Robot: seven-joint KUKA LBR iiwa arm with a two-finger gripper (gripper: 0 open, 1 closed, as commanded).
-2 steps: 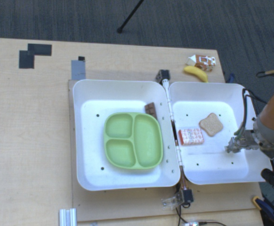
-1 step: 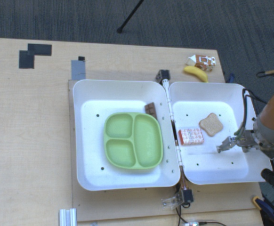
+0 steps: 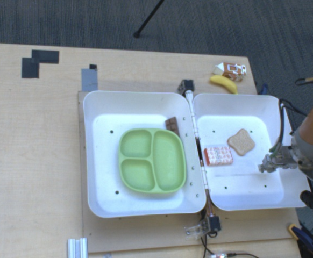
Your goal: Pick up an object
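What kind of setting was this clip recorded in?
Most likely a robotics lab test bench, not a kitchen. Two white bins sit side by side on a wooden bench, holding toy-like items such as a green divided plate and a bread slice. A stand's leg crosses grey carpet.

Bench [image 3: 33,160]: light wood, dark carpet beyond | Off-bin items: banana [image 3: 223,83] just beside small carton [image 3: 231,69], near far edge | Markers: black patches [image 3: 38,62] at far left | Stand leg [image 3: 155,9]: on carpet

Bright even light, slight softness
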